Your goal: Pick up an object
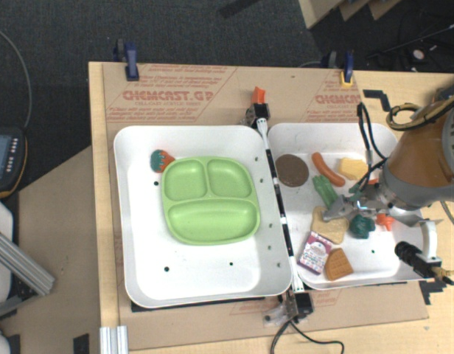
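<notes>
My gripper (343, 209) hangs low in the right bin (382, 271), reaching in from the right below the orange-banded wrist. It is over a tan bread slice (329, 229), beside a teal object (361, 226) and a green pickle (324, 191). Around it lie a red sausage (329, 169), a yellow cheese piece (352, 168), a brown round disc (292, 170), a pink packet (314, 253), a brown cookie (337, 265) and a small orange piece (384, 222). I see nothing lifted by the gripper.
The left bin (138, 264) holds a green divided plate (209, 200) and a small red-and-green strawberry toy (161, 160) at its far left corner. A black divider with clamps (275, 198) runs between the bins. Cables loop over the right bin's far side.
</notes>
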Available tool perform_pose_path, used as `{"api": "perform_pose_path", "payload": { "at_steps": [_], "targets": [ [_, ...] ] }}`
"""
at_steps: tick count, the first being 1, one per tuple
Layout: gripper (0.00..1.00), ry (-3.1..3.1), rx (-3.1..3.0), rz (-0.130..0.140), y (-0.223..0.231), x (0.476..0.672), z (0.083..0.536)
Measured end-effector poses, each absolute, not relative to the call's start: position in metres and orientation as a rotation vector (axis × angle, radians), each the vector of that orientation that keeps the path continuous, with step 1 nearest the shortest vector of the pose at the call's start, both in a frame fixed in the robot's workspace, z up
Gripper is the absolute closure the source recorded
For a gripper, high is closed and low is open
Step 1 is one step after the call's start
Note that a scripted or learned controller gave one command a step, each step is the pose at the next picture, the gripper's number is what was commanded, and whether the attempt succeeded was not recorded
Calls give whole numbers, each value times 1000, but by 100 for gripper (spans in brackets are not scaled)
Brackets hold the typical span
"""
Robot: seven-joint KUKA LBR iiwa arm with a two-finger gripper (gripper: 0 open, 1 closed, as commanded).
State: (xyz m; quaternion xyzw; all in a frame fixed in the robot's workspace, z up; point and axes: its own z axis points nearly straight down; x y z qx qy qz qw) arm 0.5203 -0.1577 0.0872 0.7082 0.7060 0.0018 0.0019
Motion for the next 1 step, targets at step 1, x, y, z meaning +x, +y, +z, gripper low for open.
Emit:
{"api": "perform_pose_path", "payload": {
  "at_steps": [1],
  "targets": [
    [0,2222,2211,6,-125,578,87]
  ]
}}
